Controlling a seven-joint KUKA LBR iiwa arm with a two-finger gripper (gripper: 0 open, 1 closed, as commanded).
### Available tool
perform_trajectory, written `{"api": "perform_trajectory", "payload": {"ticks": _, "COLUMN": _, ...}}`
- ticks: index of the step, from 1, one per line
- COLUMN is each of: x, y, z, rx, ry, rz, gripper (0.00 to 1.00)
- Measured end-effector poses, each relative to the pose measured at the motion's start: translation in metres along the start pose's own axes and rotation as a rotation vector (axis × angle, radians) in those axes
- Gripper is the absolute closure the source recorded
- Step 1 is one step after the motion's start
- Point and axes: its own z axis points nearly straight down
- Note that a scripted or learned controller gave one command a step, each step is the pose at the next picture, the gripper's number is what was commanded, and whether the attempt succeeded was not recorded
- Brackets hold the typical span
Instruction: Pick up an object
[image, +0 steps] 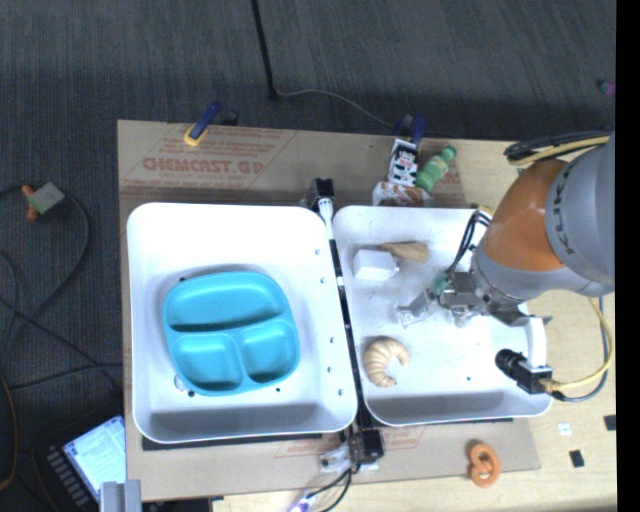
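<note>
In the right bin (345, 330) three loose things are seen: a croissant-shaped pastry (385, 361) near the front left, a small white block (372, 266) near the back left, and a tan, cone-like piece (405, 251) just behind and beside the block. Any of them could serve as the object to be picked up. The croissant is judged light and somewhat soft or hollow if it is a toy, with a curved, ribbed back; it would best be taken across its narrow middle, not along its tapering ends. The white block is judged stiff and flat-sided, so an easy grip across its short width is expected, though it lies close to the bin's left wall.

The claw (432, 300) is seen low in the middle of the right bin, between the block and the croissant, apart from both. Whether it is open or closed cannot be told; nothing is seen held in it.

Open floor is left around the croissant on its right and back sides; the front rim is near. The left bin (140, 300) is taken up by a blue divided tray (232, 331). Both bins rest on the bench (200, 165).
</note>
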Motion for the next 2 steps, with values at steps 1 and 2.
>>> {"api": "perform_trajectory", "payload": {"ticks": 1, "x": 0.021, "y": 0.044, "z": 0.015, "rx": -0.002, "ry": 0.0, "rz": -0.002, "gripper": 0.0}}
{"api": "perform_trajectory", "payload": {"ticks": 2, "x": 0.017, "y": -0.017, "z": 0.007, "rx": 0.0, "ry": 0.001, "rz": 0.0, "gripper": 0.0}}
